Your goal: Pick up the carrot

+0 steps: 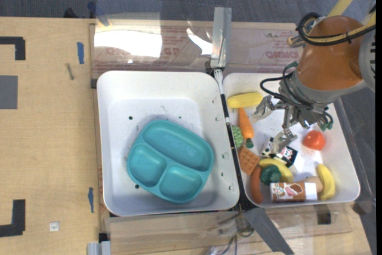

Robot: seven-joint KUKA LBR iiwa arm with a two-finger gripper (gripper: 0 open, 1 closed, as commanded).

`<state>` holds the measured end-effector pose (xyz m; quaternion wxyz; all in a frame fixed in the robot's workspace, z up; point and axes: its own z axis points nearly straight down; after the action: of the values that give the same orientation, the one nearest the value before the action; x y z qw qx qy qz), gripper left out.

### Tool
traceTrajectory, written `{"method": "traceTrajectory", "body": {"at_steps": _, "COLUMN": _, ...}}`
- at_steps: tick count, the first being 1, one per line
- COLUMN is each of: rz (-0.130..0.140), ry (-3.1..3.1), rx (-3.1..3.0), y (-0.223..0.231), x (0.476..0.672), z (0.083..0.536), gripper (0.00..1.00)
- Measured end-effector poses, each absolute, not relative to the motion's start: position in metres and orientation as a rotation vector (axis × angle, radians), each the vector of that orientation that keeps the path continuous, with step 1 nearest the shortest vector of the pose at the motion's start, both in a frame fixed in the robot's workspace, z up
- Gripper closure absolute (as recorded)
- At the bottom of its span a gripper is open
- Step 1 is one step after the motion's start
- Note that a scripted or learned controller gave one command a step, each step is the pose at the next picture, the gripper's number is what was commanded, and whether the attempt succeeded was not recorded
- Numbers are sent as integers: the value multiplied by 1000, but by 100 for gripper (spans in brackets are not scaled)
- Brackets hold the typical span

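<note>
Camera view looks down on a light wooden bench (42,146) with grey carpet beyond its far edge. Two shallow white bins sit side by side, touching along their inner rims. The left bin (113,92) holds a teal divided plate (171,159), tilted a little, with bare floor around it on the far side and left. The right bin (346,152) is crowded. The carrot (245,126) lies close against this bin's left wall, just below a yellow corn cob (245,100) and beside a green piece (238,137). Near the front rim lie a waffle (249,159), bananas (326,179) and a bottle (293,191); a tomato (314,140) sits at the right. The gripper (291,119) hangs over the bin's middle, right of the carrot and apart from it, fingers spread with nothing between them. Bare bin floor shows under it.
</note>
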<state>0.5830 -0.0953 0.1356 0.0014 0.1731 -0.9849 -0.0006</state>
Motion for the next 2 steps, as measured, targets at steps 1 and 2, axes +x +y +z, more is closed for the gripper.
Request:
{"method": "traceTrajectory", "body": {"at_steps": 1, "rz": 11, "ry": -3128, "rx": 464, "y": -96, "x": 593, "z": 115, "gripper": 0}}
{"method": "traceTrajectory", "body": {"at_steps": 2, "rz": 21, "ry": -3155, "rx": 394, "y": -98, "x": 585, "z": 111, "gripper": 0}}
